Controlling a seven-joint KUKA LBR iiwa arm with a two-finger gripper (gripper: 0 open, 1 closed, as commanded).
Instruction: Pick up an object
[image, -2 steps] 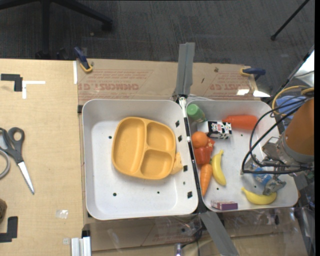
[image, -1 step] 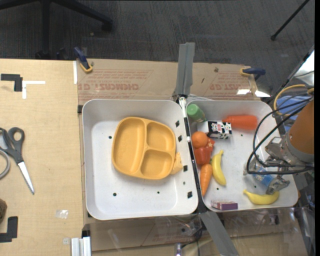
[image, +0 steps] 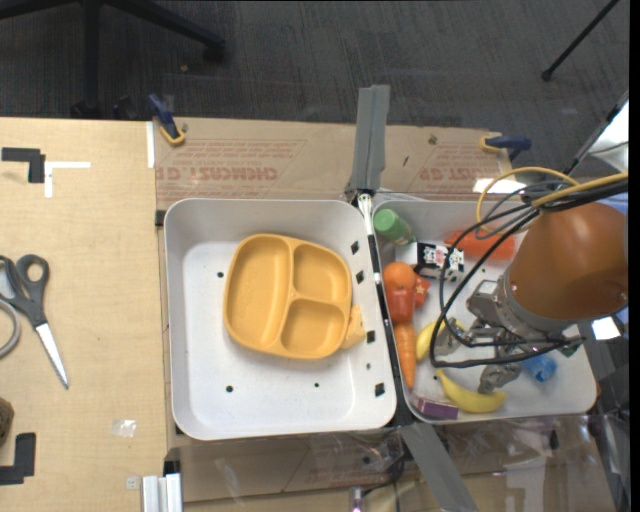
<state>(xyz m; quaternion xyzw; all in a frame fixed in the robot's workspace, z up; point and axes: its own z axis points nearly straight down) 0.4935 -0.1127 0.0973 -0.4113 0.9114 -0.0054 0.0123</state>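
Yellow banana (image: 470, 396) lying flat near the front wall of the right bin (image: 572, 396). Just above the banana, the gripper (image: 495, 372), hanging low under the big grey and orange arm (image: 565, 262). Cannot tell if spread or pressed together. Left of the banana, a purple thing (image: 432, 407) and a carrot (image: 404, 355). Right of the banana, a blue piece (image: 541, 370). Far left of the banana, a yellow plate (image: 288, 297) in the left bin (image: 200, 385).

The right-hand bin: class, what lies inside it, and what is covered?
The right-hand bin holds a banana, a carrot, a red-orange toy, a green item and a blue piece. The arm covers much of the rest.
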